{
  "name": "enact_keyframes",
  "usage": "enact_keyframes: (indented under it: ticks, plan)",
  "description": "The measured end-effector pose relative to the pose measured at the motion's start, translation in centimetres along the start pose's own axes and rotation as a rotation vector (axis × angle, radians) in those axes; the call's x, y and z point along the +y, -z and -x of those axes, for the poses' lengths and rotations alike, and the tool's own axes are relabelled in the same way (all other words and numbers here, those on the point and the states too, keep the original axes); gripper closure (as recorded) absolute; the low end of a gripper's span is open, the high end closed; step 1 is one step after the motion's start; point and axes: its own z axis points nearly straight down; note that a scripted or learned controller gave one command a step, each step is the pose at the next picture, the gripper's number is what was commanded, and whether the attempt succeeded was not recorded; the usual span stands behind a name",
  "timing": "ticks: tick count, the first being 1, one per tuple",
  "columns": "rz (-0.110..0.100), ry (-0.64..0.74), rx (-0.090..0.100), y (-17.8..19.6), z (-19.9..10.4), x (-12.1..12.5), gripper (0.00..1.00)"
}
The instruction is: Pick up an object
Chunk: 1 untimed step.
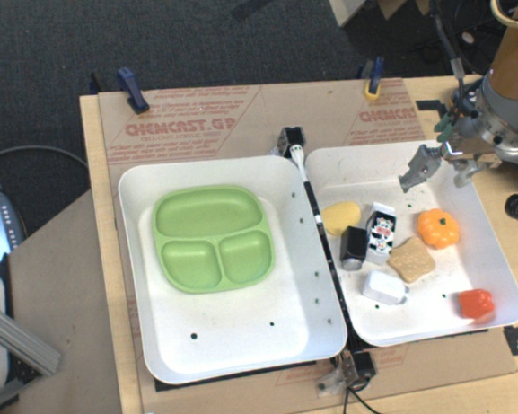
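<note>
Objects in right bin (477, 227); "CHEMCAST" on board (180, 125); fingers (436, 166) spread wide, holding nothing.

A green divided tray (213, 237) sits in a white bin (162, 336); nearby lie a yellow lemon (341, 216), orange pumpkin (437, 228), red tomato (476, 302), tan toast (411, 259) and black cylinder (352, 247).

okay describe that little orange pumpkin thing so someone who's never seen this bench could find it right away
Look in the right-hand white bin, the one with the cluster of small things, not the one that holds the green divided tray. The small orange pumpkin sits at the cluster's right side, just above and right of the tan square piece. It is round and orange with a dark stem spot; the red object lies apart, nearer the bin's lower right corner.
</note>
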Motion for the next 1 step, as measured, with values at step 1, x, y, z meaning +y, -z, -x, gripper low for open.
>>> enact_keyframes:
  ticks: [1]
  plan:
    - [0.003,0.008,0.002,4.87,-6.55,-4.39,0.0]
